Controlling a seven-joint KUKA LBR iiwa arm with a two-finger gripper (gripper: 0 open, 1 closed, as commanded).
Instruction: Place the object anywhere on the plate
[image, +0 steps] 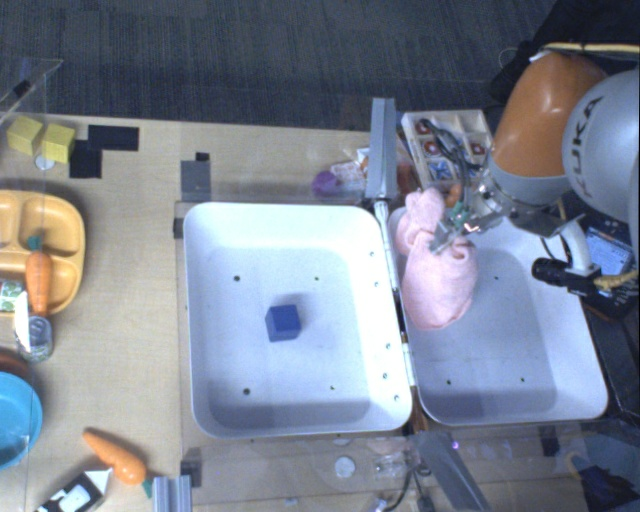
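A: Where's the object right now?

B: The pink cloth (436, 272) is bunched in the right bin (530, 390), up against its left wall near the divider between the two bins. Its top end is lifted toward the gripper (452, 228), which sits right at that upper fold.

A: So the fingers have it?

B: I'd say so. The fingers look nearly closed on a pinch of the fabric at the top, with the rest drooping down onto the bin floor. A pinch at one end would explain why it hangs long and narrow like that.

A: And the plate?

B: Hard to say which one counts. There's a yellow divided tray (62, 228) on the table far to the left with a carrot (37, 282) in it, and a blue dish (16, 420) at the lower left edge. Both are well apart from the cloth, past the left bin (230, 400), which holds a blue cube (283, 321).

A: Then there's a long carry ahead.

B: My guess too. The cloth would need lifting clear of the bin walls first, and soft fabric held by a small pinch could slip out on the way
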